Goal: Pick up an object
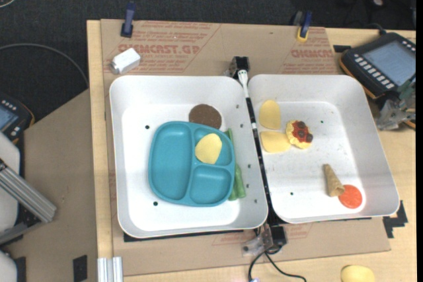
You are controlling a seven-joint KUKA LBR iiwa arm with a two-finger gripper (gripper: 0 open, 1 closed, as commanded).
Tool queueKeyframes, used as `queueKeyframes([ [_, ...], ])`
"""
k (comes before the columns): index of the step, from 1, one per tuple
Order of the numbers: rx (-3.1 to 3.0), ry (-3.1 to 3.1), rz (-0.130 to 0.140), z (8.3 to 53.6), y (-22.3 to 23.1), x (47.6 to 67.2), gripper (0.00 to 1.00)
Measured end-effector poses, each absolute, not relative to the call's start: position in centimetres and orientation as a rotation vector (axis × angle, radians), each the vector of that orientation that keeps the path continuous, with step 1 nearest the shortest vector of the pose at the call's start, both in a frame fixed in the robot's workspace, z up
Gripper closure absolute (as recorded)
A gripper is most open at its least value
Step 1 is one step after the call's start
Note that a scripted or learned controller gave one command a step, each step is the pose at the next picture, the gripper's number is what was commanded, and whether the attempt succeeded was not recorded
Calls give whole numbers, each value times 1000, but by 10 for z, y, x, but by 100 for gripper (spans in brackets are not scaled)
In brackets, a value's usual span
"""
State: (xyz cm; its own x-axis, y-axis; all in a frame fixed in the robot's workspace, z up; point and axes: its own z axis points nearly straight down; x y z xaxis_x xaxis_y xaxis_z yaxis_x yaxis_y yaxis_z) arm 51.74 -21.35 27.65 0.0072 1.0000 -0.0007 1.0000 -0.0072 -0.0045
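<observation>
The left bin (pixel 125 142) holds a teal divided plate (pixel 178 165) with a yellow piece (pixel 209 148) in its upper right compartment. A brown round disc (pixel 205 116) lies just behind the plate, and a green strip (pixel 236 175) pokes out along the plate's right side. In the right bin (pixel 363 135) lie two pale yellow pieces (pixel 269 113) (pixel 274 141), a small yellow item with red topping (pixel 299 133), a tan cone (pixel 331 179) and an orange disc (pixel 350 197).
A white block (pixel 125 61) sits on the cardboard behind the left bin. Blue clamps (pixel 127 20) (pixel 303 24) grip the board's far edge. A pendant with a screen (pixel 383 65) lies at the right. A yellow object (pixel 357 273) rests near the bottom edge.
</observation>
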Motion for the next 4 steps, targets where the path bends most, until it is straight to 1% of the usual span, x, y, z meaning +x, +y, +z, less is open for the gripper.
queueKeyframes([
  [1, -2237, -2230, -9, 407, -226, 479, 100],
  [2, -2218, -2216, 5, 320, -223, 479, 100],
  [3, -2218, -2225, 1, 275, -223, 540, 100],
  [4, -2231, -2227, -6, 367, -218, 479, 100],
])
